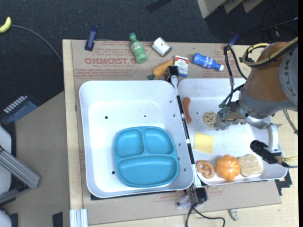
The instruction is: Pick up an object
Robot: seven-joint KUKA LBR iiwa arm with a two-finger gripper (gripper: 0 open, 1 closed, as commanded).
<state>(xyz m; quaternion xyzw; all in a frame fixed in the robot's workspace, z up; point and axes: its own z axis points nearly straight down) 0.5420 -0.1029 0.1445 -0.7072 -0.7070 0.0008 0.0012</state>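
In the right bin lie a brown hot dog, a round cookie, a yellow cheese slice, a pretzel, an orange and a slice of toast. My gripper reaches in from the right and hangs low just right of the cookie, close to it or touching it. Nothing shows between its fingers.
The left bin holds a blue divided plate. Behind the bins on the bench lie a green bottle, a blue bottle, a small carton, a carrot, a white can and a blue marker.
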